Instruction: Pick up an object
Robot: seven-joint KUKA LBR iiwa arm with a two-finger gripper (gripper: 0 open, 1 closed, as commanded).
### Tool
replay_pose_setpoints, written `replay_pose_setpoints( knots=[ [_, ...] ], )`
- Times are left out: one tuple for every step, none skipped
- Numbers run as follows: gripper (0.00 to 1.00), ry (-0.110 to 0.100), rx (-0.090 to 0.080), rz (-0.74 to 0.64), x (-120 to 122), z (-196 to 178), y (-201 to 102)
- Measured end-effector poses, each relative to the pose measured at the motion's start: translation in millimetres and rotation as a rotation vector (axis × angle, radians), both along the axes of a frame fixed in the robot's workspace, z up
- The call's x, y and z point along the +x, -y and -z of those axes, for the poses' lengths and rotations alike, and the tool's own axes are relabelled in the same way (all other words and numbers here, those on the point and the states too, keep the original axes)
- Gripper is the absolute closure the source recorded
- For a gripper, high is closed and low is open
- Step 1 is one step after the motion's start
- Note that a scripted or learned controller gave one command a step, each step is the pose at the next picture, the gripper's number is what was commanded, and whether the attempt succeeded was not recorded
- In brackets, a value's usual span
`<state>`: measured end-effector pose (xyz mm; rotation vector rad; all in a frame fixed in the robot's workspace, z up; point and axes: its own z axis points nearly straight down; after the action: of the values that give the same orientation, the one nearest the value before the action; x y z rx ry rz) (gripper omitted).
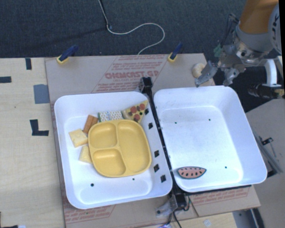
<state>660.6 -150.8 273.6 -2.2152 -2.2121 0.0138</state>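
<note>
Wooden worktop carries both bins; gripper hovers upper right, jaws released, empty. Best descend squarely over the watermelon slice, lower right bin.

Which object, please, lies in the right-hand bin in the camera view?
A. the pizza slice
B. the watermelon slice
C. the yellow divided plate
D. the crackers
B: the watermelon slice lies alone near the front edge of the right bin, while the yellow divided plate, the pizza slice and the crackers all sit in the left bin.
</note>
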Motion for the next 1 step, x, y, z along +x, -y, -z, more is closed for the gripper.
replay_pose_setpoints(
  knots=[
    [0.00,0.013,-0.002,-0.003,1.9,-8.3,-0.2]
  ],
)
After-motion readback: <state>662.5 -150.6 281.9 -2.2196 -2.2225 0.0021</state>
